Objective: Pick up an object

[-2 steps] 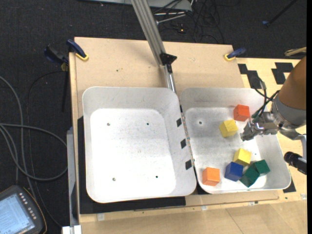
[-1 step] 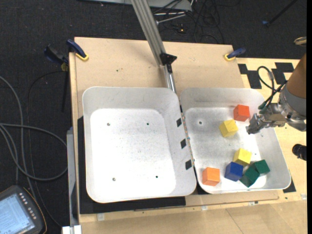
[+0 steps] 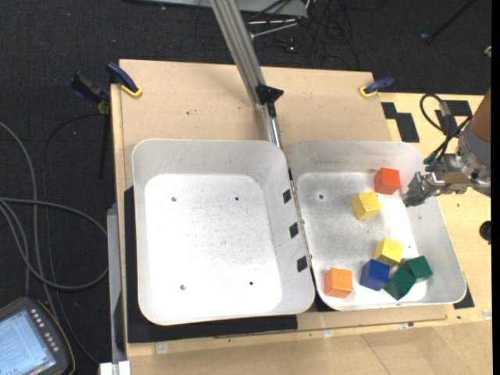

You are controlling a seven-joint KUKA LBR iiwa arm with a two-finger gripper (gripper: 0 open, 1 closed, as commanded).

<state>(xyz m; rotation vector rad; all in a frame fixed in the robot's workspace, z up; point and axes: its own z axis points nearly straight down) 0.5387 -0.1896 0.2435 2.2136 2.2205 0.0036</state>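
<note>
We read the bench from left to right. The left bin (image 3: 207,229) sits flush against its neighbour along a shared inner edge, so that an object lifted from one side has a receiving surface immediately adjacent.

The right bin (image 3: 328,209) holds all the candidate objects. Nearest the shared edge, an orange cube (image 3: 338,282) lies at the front. A yellow cube (image 3: 365,205) sits alone near the middle of the bin, well apart from the others, and we judge it an accessible target because nothing crowds its sides. A blue cube (image 3: 376,273) sits at the front, touching a second yellow cube (image 3: 389,250) behind it and just beside two green cubes (image 3: 400,283) and (image 3: 419,267). This cluster is tightly packed, which we judge leaves little room for a finger to enter between pieces. A red-orange cube (image 3: 387,180) rests toward the back of the bin.

The gripper (image 3: 414,191) hangs over the right bin's right-hand portion, just beside the red-orange cube and to its right, on the arm (image 3: 469,158) that enters from that side. We cannot tell its state at this resolution. No cube is visibly held; we judge the pick not yet made.
</note>
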